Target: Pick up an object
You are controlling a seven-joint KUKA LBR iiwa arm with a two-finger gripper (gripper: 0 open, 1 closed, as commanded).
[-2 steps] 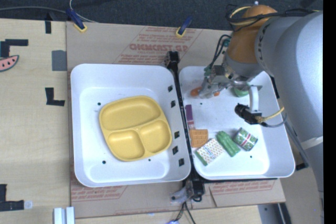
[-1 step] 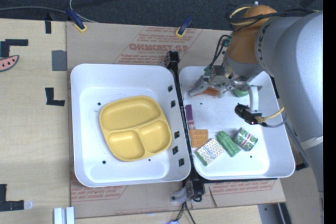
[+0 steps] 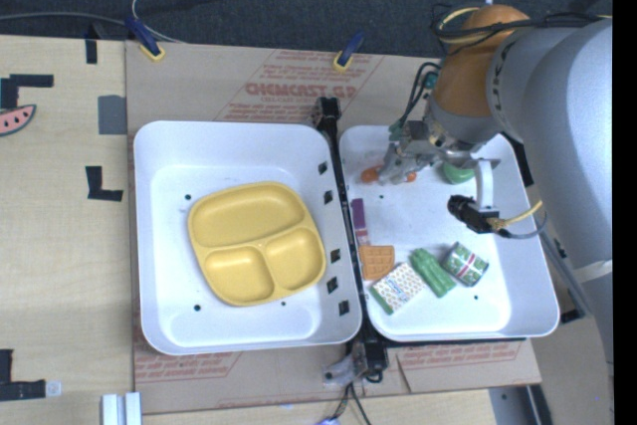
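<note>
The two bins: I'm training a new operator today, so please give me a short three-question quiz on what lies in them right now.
1. True or false: the yellow divided tray lies in the left bin.
2. Which item lies closest to the gripper in the right bin?
A. the small orange object
B. the green-labelled can
C. the patterned packet
3. Fill in: the green cylinder lies between the patterned packet and the ____.

Key: 1 true; 2 A; 3 green-labelled can.
</note>
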